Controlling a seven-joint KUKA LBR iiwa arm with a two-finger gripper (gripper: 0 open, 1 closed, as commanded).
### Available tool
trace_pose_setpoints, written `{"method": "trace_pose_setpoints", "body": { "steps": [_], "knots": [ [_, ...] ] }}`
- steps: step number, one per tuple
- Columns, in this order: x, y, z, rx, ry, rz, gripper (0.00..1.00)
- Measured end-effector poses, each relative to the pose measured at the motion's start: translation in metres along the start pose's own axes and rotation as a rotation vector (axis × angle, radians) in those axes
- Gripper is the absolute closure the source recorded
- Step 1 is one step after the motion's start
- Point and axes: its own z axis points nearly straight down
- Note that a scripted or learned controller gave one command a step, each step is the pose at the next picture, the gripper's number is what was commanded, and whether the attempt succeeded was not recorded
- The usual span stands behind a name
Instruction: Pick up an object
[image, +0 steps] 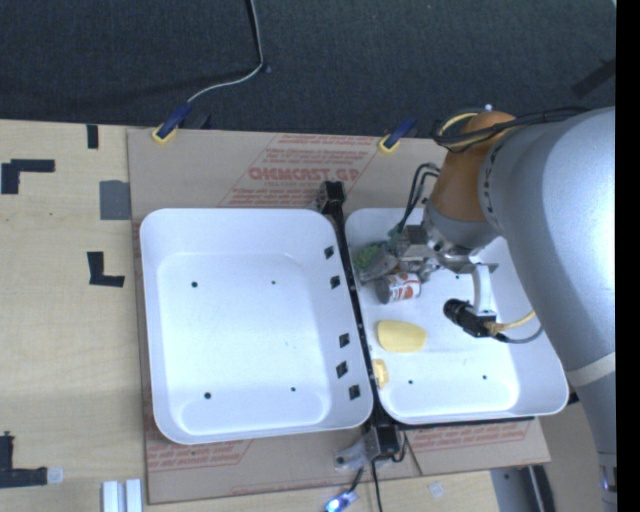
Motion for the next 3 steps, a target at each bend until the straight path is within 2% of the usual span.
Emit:
{"method": "trace_pose_setpoints", "body": {
  "steps": [1,2,3],
  "knots": [
    [-0.001,-0.002,-0.010,0.004,-0.001,0.001,1.00],
    [0.002,-0.040,-0.043,0.006,0.000,0.005,1.00],
    [-0.073,0.001,-0.166,-0.011,-0.008,0.007,1.00]
  ]
}}
